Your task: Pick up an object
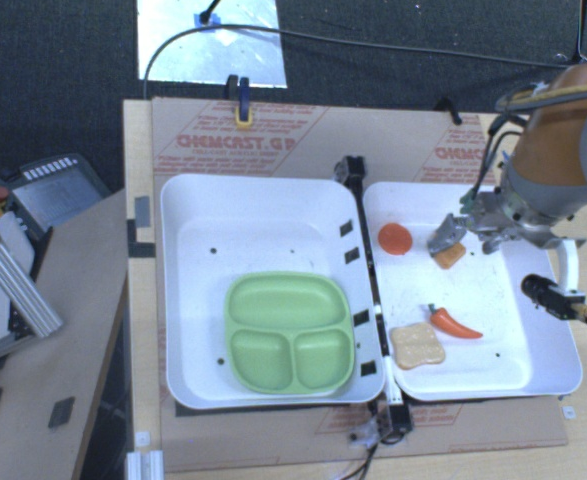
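Overhead, the robot's hand [451, 240] is hovering in the right bin [548, 368], its tip touching a small tan food piece [451, 257]; whether it is apart or together I cannot tell. An orange disc [395, 238] is lying just left, a toy chili pepper [456, 324] and toast slice [417, 346] nearer the front. A green divided plate [289, 332] is sitting in the left bin [203, 218].

The grey arm [563, 158] is seen reaching in from the right, its orange band lit above the wrist. The gripper [449, 236] is angled down and leftward, held low at the arm's end.
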You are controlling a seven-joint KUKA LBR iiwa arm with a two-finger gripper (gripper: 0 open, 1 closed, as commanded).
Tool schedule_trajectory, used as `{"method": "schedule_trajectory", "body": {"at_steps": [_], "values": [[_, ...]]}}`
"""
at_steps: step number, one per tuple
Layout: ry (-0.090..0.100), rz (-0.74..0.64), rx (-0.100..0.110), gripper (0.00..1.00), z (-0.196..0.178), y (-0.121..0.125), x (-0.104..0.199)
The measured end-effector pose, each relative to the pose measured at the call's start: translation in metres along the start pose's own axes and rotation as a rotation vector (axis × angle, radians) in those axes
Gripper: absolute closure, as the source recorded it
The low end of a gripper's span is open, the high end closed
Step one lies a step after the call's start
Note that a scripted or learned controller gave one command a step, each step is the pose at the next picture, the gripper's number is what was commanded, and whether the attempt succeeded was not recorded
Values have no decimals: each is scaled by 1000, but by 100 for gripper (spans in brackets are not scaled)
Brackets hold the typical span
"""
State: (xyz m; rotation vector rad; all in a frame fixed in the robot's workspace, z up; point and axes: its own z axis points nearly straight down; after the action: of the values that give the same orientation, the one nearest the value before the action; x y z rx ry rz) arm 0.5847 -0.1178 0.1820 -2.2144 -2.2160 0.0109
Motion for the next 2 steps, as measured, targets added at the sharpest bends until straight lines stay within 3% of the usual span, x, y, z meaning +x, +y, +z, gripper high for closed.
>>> {"method": "schedule_trajectory", "body": {"at_steps": [1, 2], "values": [[-1, -2, -11, 0, -6, 3, 0], [-1, -1, -9, 0, 55, 8, 1]]}}
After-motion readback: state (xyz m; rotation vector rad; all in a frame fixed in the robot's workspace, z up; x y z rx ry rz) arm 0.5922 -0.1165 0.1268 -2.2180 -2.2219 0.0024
